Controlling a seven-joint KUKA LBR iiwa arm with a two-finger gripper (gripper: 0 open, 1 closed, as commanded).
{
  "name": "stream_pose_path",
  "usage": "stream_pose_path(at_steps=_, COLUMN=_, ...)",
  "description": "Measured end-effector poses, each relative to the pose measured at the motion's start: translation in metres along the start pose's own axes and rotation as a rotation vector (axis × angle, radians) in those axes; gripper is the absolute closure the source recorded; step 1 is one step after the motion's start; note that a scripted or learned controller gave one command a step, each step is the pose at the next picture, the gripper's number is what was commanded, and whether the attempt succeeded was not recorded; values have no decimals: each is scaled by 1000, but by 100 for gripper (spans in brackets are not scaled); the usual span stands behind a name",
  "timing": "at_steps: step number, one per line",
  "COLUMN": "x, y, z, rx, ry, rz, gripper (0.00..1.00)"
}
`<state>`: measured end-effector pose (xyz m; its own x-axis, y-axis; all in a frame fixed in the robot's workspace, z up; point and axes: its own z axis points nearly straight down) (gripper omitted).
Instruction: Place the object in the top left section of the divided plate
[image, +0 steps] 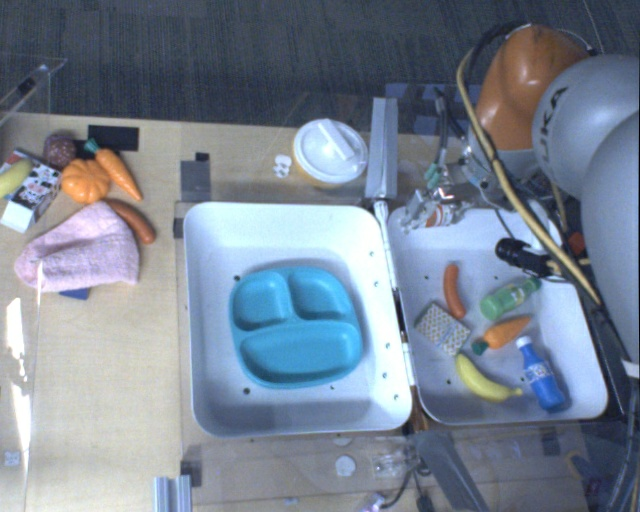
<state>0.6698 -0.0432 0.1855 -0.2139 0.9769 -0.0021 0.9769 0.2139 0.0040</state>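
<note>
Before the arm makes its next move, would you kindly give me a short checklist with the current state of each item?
1. Blue divided plastic plate sits flat in the left white bin: ok.
2. Plate's top left section free of objects: ok.
3. Candidates lie in the right white bin: red sausage, yellow banana, orange carrot, green bottle, blue bottle: ok.
4. Gripper over the right bin's far corner, holding an object: not ok.
5. Finger opening: cannot tell.
</note>
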Motion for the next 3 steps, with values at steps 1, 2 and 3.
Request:
stream_pose_path(at_steps=1, x=114, y=-45, z=-61, rx=-3, ry=2, rz=-140, gripper=100)
stream_pose_path(at_steps=2, x=218, y=-52, z=-25, rx=1, ry=3, rz=-257, gripper=100)
stream_pose_path(at_steps=3, x=217, y=-52, z=-25, rx=1, ry=3, rz=-257, gripper=0)
